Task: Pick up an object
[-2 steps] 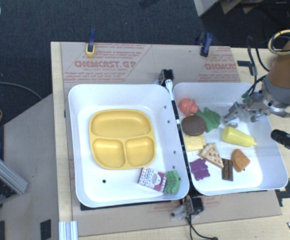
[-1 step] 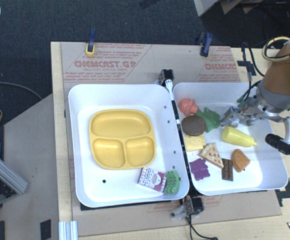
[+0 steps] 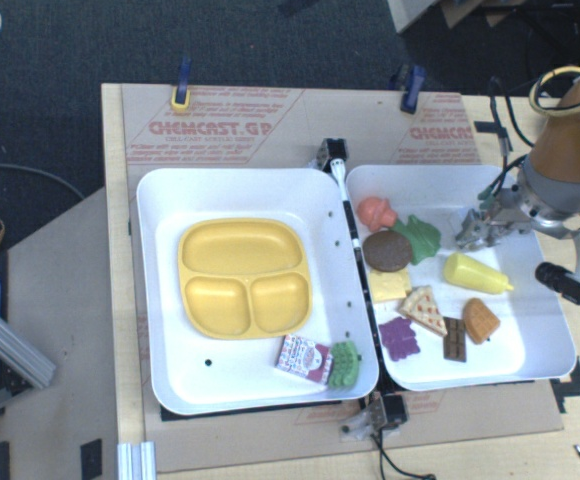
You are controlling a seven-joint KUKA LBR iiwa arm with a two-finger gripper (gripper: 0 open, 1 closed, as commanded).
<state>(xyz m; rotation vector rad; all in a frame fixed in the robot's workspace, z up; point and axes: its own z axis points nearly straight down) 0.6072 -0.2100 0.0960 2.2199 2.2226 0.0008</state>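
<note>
Hovering low over the right bin (image 3: pixel 540 360), approach step w/ nothing gripped, the jaws look spread just far-right of the green toy (image 3: pixel 422 236) and far of the yellow piece (image 3: pixel 477 273); next: drop, close.

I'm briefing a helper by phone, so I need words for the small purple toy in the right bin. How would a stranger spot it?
Start at the right white bin, the one holding many toy foods. Along its near edge, beside the divider, lies the small purple grape-like plastic toy, just below the triangular pizza-slice toy and left of the dark brown chocolate-bar toy. It is the only purple piece there.
</note>
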